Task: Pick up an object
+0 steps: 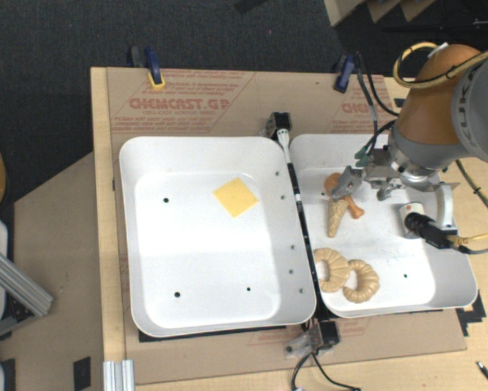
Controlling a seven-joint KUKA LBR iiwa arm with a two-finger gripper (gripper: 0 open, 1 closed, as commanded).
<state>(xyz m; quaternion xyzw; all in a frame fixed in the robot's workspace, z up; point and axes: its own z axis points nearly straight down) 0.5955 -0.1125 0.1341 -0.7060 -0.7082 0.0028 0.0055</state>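
Reaching in from the right, the grey arm (439,112) with its orange band hangs over the right bin (439,287), its wrist above that bin's upper half. The end effector (347,187) points toward the bin's left side, and its grey fingers (349,182) sit just over a small cluster of toy food: a tan ice-cream cone (336,215) lying with its tip toward the near edge, and an orange piece (354,210) just beside the cone's upper end. Another orange bit (333,182) shows right at the fingers, but whether it is gripped between them cannot be told, nor can the width of the opening.

Nearer the front of the same bin lie two tan pastry pieces touching each other: a rounded one (328,268) on the left and a ring-shaped one (362,280) on the right. A black cable fitting (421,228) from the arm hangs over the bin's right part.

In the left bin (146,218), a flat yellow square (235,196), like a cheese slice, rests in the upper middle, well apart from the arm. Both bins stand side by side on a brown sheet (186,96) printed with red lettering, clamped to the table by blue clips (152,62) at the far edge.
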